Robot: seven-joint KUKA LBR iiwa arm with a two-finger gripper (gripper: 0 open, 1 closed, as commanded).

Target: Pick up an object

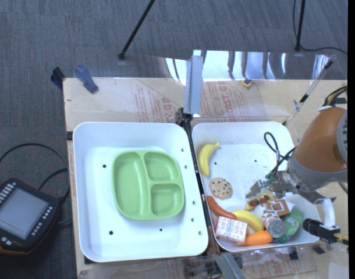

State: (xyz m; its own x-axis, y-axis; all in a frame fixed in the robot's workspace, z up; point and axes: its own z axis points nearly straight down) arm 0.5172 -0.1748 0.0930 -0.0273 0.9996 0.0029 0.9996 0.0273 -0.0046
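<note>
While hanging over toy pile [260, 217] in right bin [241, 127], end effector [263, 192] opening cannot be told.

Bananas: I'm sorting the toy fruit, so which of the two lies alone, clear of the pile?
The banana at the right bin's upper left, beside the divider; the other banana sits in the pile near the gripper.

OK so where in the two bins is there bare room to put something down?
Free: the white floor of the left bin all round the green divided plate. In the right bin, the far middle between the banana, the cookie and the gripper. Crowded: its near end, where a carton, carrot and can pile together.
</note>
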